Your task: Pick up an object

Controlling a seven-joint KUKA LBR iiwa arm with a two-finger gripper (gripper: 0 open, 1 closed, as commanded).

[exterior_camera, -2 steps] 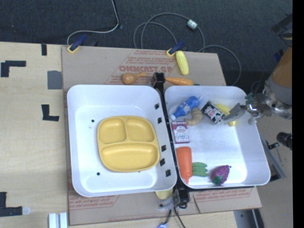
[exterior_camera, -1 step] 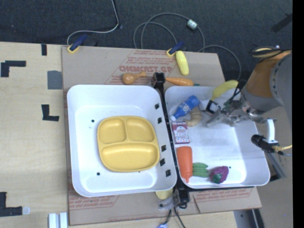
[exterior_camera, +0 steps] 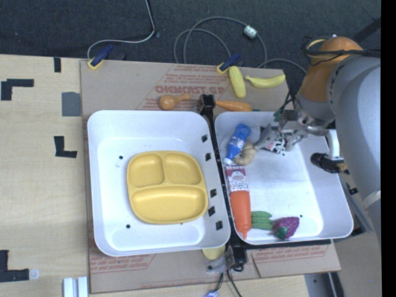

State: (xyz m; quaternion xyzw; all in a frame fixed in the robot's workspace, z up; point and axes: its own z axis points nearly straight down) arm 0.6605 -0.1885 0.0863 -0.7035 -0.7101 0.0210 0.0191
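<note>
Camera view: blue bottle (exterior_camera: 237, 142) lies tilted in the right bin (exterior_camera: 322, 197); fingers' (exterior_camera: 276, 142) spread unclear.

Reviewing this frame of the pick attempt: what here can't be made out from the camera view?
- Gripper, camera view: small and blurred against the right bin; finger state and any hold cannot be judged.
- Black-and-white object beneath it: too small to identify.
- Orange tube: label too small to read.
- Yellow item below the bins: mostly hidden by their rims.
- Arm: cut off by the right edge.

Red print on the cardboard sheet (exterior_camera: 179, 91) is too blurred to read.
</note>
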